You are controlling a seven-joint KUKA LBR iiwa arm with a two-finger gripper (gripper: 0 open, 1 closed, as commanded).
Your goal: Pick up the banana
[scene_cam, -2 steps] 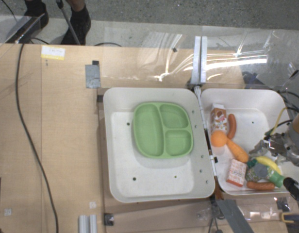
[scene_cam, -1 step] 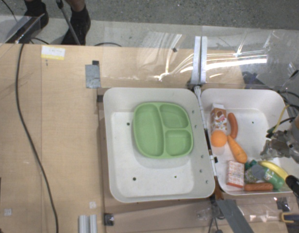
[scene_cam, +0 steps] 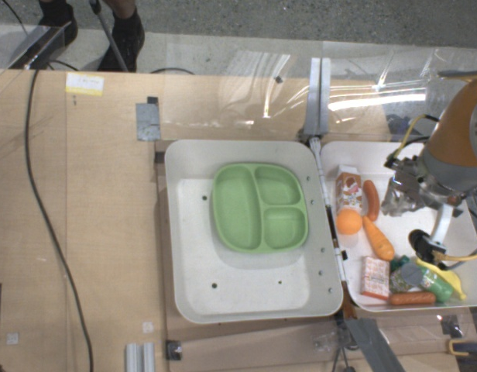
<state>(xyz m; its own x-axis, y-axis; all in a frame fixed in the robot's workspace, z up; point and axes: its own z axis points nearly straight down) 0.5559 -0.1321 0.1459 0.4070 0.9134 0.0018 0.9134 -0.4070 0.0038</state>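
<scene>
Bench [scene_cam: 84, 208]: pale wood, carrying two shallow white bins side by side.
Left bin [scene_cam: 184, 231]: it holds one green plate.
Right bin [scene_cam: 378, 161]: this is the one I am reaching into, and all the food lies here.
My arm [scene_cam: 463, 138]: grey with an orange band, it comes in from the right over the far right part of the right bin.
Green plate [scene_cam: 238, 208]: it has three compartments and lies flat near the middle of the left bin.
My gripper [scene_cam: 397, 200]: it hangs over the middle of the right bin, just right of the sausage.
My grip: I cannot tell whether it is open or closed.
Banana [scene_cam: 449, 280]: yellow, it lies in the near right corner of the right bin, apart from my gripper and not held.
Carrot [scene_cam: 379, 240]: it lies at a slant between the orange and the banana.
Brown packet [scene_cam: 348, 186]: it sits by the bin's left wall.
Red-and-white packet [scene_cam: 375, 276]: it lies near the front edge.
Sausage [scene_cam: 371, 198]: it is just beside the brown packet.
Orange [scene_cam: 348, 222]: it is touching the brown packet's near end.
</scene>
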